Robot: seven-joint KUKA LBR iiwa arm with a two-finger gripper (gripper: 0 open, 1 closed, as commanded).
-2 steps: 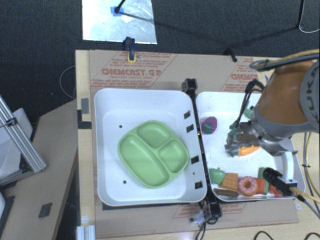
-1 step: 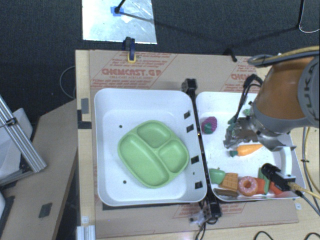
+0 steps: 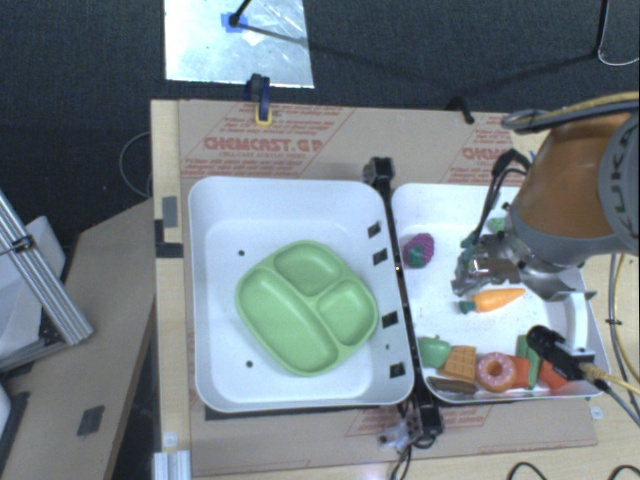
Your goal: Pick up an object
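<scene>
Carrot (image 3: 497,299) just beside tool (image 3: 472,276), possibly touching

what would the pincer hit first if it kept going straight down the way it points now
Most likely the orange carrot, which lies just under the pincer in the right bin. Depth is hard to judge from this slanted view, so it may instead land on the bin floor beside the carrot.
</scene>
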